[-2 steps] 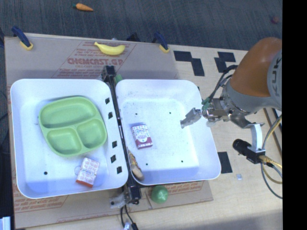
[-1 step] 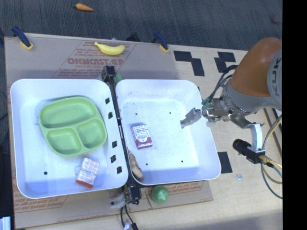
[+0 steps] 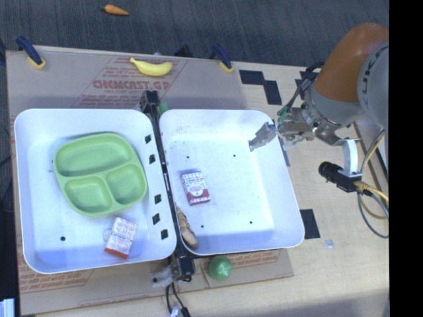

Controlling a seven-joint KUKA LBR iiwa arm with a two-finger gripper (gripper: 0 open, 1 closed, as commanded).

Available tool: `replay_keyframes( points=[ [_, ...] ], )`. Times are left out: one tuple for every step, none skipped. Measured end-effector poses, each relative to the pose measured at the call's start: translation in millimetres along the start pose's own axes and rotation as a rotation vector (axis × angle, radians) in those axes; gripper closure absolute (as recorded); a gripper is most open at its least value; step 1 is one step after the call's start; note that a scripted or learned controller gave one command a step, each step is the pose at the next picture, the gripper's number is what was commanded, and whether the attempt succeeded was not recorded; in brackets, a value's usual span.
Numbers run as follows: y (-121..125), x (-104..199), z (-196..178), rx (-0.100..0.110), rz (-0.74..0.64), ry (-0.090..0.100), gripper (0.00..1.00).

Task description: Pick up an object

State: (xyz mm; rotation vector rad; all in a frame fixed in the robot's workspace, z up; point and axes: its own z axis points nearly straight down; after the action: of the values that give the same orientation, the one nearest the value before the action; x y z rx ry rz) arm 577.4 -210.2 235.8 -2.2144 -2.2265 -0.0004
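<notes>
Two white bins are being overlooked; a red carton [image 3: 195,187] is lying in the right bin [image 3: 264,210]. The gripper [image 3: 263,136] is being held above that bin's right rim, and whether anything is being gripped cannot be told.

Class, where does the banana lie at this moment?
In the camera view the banana lies on the cardboard behind the left bin, outside both bins, near that bin's far right corner.
</notes>
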Motion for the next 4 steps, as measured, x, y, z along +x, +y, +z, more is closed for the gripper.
replay_keyframes(
  points=[
    [2.0,0.1,123.1,0.005,-0.001,0.0,0.0],
    [31.9,95.0,68.6,0.001,-0.004,-0.001,0.0],
    [31.8,94.4,58.7,0.003,-0.006,-0.001,1.0],
    [31.7,94.4,58.8,0.003,-0.005,-0.001,0.0]
  ],
)
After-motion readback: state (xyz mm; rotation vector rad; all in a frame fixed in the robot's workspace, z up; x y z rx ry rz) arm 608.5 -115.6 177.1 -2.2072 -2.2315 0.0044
